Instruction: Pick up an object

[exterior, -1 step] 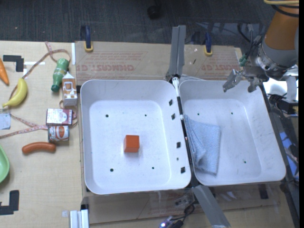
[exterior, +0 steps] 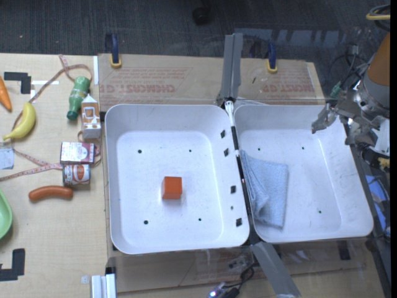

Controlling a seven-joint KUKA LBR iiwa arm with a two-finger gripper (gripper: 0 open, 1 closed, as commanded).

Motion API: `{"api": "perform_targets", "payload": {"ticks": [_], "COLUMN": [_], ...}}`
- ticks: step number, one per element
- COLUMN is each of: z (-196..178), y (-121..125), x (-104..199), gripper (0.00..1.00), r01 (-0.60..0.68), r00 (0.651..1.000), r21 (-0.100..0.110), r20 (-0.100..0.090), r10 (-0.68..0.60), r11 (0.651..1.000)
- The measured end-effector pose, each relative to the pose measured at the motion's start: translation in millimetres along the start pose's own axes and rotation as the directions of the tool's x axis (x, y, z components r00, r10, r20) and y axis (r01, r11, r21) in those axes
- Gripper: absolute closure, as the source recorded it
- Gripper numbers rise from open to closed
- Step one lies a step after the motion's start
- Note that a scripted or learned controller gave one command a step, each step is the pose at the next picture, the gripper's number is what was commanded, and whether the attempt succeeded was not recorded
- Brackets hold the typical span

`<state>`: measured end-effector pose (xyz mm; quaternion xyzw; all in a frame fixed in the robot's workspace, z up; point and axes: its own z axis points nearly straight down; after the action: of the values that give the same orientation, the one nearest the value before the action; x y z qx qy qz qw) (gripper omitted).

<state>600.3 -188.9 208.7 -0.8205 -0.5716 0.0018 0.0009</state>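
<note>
Orange block (exterior: 172, 187) — a small cube — sits alone on the floor of the left bin (exterior: 124, 228), a little below and left of that bin's middle, apart from every wall; the pincer (exterior: 335, 124) hangs at the far side of the scene, over the upper right corner of the right bin (exterior: 356, 225), so the block lies well apart from it, across the divider between the bins and lower in the view; the two fingers look spread, one grey tip pointing left over the bin's rim and the other lower at the right, with nothing between them; a crumpled blue-grey cloth (exterior: 267, 188) lies in the right bin against its left wall, between the block and the pincer though nearer the block; on the wooden bench left of the bins lie a banana (exterior: 20, 122), a green bottle (exterior: 77, 96), a sausage (exterior: 51, 194) and a small can (exterior: 77, 174).
</note>
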Motion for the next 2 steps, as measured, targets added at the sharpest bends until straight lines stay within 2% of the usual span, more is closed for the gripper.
{"api": "perform_targets", "payload": {"ticks": [1, 2], "z": [-60.6, -112.6], "y": [-56.7, -77.4], "x": [-42.6, -34.0], "gripper": [0.00, 0.00], "r01": [-0.517, -0.761], "r00": [0.856, 0.648], "r21": [0.000, -0.001], "r20": [0.000, 0.000], "r10": [0.517, 0.761], "r11": [0.856, 0.648]}}
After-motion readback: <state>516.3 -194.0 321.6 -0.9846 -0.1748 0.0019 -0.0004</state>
